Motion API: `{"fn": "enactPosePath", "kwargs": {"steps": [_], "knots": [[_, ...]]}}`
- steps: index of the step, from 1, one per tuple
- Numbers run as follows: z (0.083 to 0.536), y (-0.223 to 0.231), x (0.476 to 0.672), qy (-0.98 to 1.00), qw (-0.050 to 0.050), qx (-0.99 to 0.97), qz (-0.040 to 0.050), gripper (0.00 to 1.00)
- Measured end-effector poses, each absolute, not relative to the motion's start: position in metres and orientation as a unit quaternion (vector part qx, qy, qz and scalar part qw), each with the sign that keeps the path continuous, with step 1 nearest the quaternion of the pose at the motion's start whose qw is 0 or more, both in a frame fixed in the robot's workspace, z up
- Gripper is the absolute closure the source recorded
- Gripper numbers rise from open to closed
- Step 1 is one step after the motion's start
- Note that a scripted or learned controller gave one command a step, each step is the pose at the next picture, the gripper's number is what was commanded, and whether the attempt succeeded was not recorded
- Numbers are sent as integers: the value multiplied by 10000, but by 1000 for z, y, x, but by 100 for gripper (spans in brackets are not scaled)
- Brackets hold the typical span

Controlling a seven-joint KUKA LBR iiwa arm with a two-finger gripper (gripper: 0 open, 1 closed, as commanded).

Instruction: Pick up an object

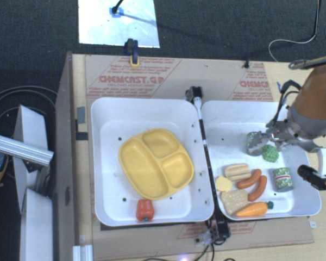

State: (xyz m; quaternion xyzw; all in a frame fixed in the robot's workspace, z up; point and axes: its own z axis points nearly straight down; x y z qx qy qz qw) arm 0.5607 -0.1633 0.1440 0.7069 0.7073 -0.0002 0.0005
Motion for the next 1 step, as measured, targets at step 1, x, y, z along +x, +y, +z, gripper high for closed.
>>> {"fn": "enactPosePath", "kwargs": {"steps": [1], "knots": [[84,-167,510,7074,3,7068,3,0]]}}
